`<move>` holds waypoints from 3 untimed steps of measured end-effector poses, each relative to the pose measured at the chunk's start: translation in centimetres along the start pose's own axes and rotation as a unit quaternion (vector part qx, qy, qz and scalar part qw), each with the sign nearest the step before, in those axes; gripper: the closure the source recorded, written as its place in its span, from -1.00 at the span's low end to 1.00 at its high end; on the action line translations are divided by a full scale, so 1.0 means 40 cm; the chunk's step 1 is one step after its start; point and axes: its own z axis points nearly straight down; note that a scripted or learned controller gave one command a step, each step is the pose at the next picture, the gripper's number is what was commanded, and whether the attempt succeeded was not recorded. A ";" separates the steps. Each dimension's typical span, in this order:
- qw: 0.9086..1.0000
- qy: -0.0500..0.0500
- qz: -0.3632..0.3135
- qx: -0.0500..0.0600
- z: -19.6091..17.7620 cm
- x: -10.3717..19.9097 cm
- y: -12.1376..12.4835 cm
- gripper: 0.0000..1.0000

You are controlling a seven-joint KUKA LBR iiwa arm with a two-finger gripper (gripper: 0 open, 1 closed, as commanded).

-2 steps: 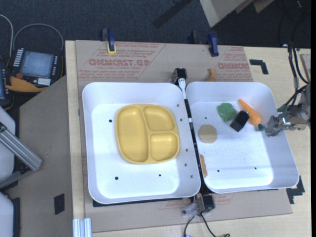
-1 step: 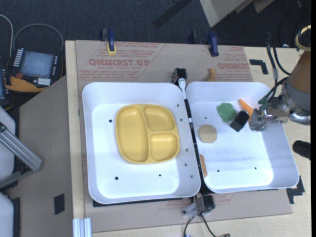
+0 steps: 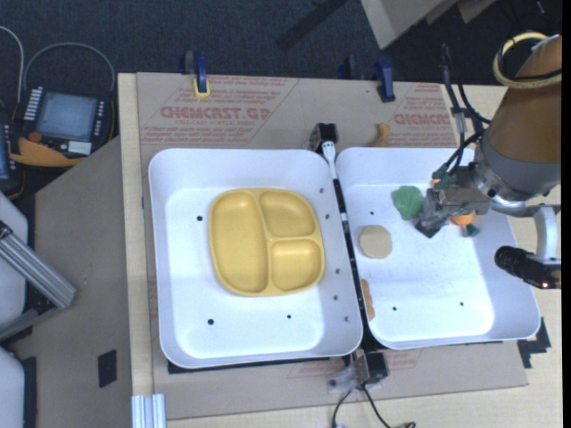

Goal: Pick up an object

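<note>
Brown desk point(image 3: 134, 239) carrying two bins, end effector point(image 3: 437, 214) hovering beside green object point(image 3: 409, 201) in right bin point(image 3: 446, 310), finger state unclear, tan disc point(image 3: 375, 242) lying nearby

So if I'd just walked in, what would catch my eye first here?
Probably the big yellow divided plate, sitting alone in the left white bin. Next, the grey-and-orange arm reaching in from the right, its claw low over the right bin, beside a green object, with a small orange piece at its other side and a round tan piece nearby.
</note>
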 end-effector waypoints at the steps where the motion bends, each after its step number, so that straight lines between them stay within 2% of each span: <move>1: 1.000 0.000 0.000 0.001 0.019 0.120 0.045 1.00; 2: 1.000 0.001 0.000 0.004 0.046 0.256 0.040 1.00; 3: 1.000 0.001 0.000 0.001 0.022 0.404 0.063 1.00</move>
